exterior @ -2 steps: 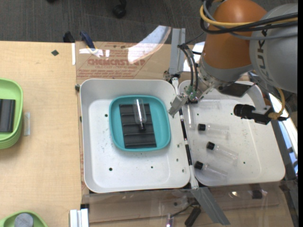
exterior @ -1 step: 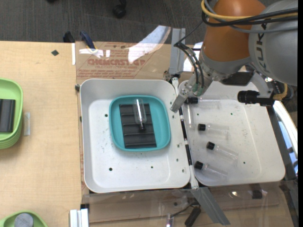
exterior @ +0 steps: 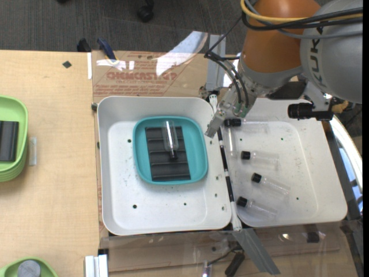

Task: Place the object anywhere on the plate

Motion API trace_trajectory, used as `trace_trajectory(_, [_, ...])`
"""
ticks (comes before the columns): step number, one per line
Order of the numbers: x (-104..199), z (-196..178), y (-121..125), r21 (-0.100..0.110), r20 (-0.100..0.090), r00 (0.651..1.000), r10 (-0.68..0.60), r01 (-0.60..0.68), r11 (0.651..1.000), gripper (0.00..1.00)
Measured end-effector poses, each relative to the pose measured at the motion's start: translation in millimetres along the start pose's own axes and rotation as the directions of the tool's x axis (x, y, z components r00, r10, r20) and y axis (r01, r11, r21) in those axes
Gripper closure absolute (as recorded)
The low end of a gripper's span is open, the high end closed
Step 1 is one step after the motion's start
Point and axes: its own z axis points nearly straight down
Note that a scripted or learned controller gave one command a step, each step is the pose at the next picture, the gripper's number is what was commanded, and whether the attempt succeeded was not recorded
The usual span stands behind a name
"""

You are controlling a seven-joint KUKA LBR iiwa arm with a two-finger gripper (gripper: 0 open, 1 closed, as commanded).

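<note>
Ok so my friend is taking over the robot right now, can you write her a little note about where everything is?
Gripper: hanging over the inner edge of the right bin; whether it is open or shut can't be told.
Teal plate: in the left bin, with a black rack on it.
Done: one clear tube already lies on the rack on the plate.
Left: three clear tubes with black caps lie in the right bin.
</note>
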Motion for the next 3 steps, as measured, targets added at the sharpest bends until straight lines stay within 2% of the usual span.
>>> trace_trajectory(1, [16.5,-3.7,2.7,0.001,-0.002,1.0,0.025,-0.025,1.0,0.0])
trace_trajectory(2, [7.7,-3.9,0.2,0.0,0.0,0.997,0.082,-0.082,0.997,0.0])
trace_trajectory(3, [-0.4,1.3,3.4,0.0,0.0,0.996,0.088,-0.088,0.996,0.0])
